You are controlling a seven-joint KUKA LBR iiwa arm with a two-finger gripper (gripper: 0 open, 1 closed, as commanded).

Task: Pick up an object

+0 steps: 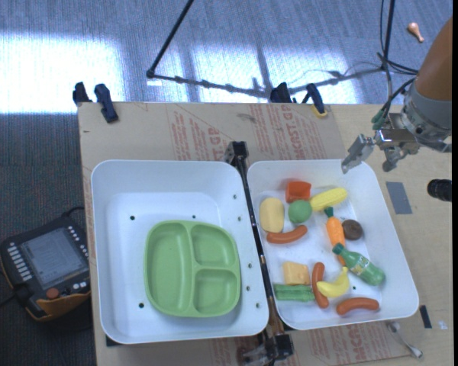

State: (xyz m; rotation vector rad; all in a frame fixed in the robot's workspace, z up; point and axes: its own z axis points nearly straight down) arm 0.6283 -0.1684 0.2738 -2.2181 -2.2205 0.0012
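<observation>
Two white bins [107,204] sit on a cardboard-topped bench [175,132]; the tool [372,152] hangs open, empty.

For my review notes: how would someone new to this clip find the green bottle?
Look in the right bin, the one full of toy food. Near its lower right side, the green bottle lies on its side, just above a sausage and right of a banana. It alone has a yellow label.

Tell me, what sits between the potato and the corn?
In the camera view, the green ball lies between the potato and the corn, with the red pepper just above it.
</observation>
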